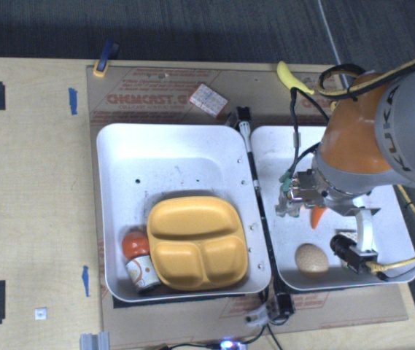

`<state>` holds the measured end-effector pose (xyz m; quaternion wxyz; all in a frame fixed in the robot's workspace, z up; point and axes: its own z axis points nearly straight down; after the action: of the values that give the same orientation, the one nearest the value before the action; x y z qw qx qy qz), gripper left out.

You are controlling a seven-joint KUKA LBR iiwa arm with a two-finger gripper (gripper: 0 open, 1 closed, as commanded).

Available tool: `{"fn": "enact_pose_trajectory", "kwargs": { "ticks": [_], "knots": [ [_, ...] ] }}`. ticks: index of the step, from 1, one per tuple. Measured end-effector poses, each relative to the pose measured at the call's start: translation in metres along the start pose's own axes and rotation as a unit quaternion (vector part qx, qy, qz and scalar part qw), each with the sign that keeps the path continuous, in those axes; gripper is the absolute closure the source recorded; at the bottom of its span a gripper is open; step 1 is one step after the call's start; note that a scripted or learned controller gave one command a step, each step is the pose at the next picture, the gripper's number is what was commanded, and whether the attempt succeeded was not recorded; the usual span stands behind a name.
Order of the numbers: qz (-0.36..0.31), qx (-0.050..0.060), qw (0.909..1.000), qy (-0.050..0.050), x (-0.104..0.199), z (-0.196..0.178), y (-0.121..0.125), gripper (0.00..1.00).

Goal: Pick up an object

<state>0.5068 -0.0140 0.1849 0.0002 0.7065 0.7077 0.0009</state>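
Objects to pick: three in the left bin, two in the right bin.
Yellow divided tray (197, 240): lies flat in the left bin (119, 166), against its near edge and towards the near right corner; three compartments face up.
Small bottle (138, 259): orange-red cap, white body with a printed pattern; lies in the near left corner of the left bin, touching the yellow tray's left side.
Egg-shaped tan object (311, 259): rests near the near edge of the right bin (273, 152), about midway along it.
Small orange cone-shaped piece (315, 216): sits in the middle of the right bin, just beside the gripper, point towards the near edge; looks like a toy carrot, hard to be sure.
Arm (371, 133): grey with an orange band, reaches in from the right and covers the far right part of the right bin.
Gripper (295, 195): hangs over the middle of the right bin, left of the orange piece; whether its pincer is wide or narrow cannot be told from this angle.
Black part (349, 254): on the wrist assembly, over the near right corner of the right bin, just beside the tan object.
Bench (32, 195): pale wood with blue tape marks.
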Motion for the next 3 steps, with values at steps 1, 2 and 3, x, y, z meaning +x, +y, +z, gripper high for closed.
{"fn": "enact_pose_trajectory", "kwargs": {
  "ticks": [1,2,3],
  "knots": [
    [0.001,0.002,1.0000,0.000,-0.060,-0.006,-0.027,1.00],
    [0.001,0.001,1.0000,0.000,-0.060,-0.006,-0.027,0.00],
    [0.001,-0.002,1.0000,-0.001,-0.104,0.099,-0.026,0.00]
  ]
}}
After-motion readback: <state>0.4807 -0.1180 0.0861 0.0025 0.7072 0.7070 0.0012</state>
